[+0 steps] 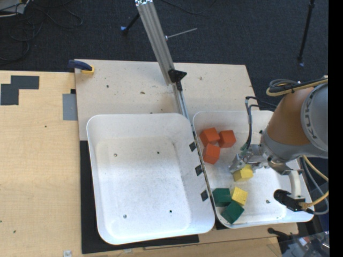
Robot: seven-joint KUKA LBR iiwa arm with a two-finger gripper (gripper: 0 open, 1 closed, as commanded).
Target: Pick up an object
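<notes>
Yellow block (246,173) in right bin (270,210), mid-floor, sitting at the tip of the pincer (242,166). Looks small, rigid, light; flat opposite faces are the likely place to grip. Pincer spread: cannot tell. Three orange blocks (217,142) clustered behind; second yellow (239,195) and two green blocks (227,203) nearer front. Left bin (107,138) alongside on the surface.
</notes>
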